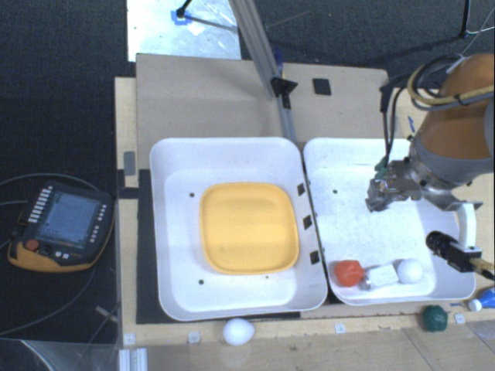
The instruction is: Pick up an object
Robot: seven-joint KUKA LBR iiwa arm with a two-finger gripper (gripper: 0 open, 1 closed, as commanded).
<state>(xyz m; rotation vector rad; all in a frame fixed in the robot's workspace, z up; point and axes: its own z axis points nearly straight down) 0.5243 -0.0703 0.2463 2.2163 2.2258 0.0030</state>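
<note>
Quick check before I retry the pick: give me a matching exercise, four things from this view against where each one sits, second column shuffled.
Things:
1. yellow plate
2. red object
3. white egg
4. claw

Places:
A. on the bench, in front of the left bin, outside it
B. above the right bin's floor, toward its middle
C. middle of the left bin
D. near the front edge of the right bin, beside a small white piece

Pairs: 1-C, 2-D, 3-A, 4-B

floor (62, 76): dark carpet | bench (209, 107): tan board | light patch (158, 14): top
</note>
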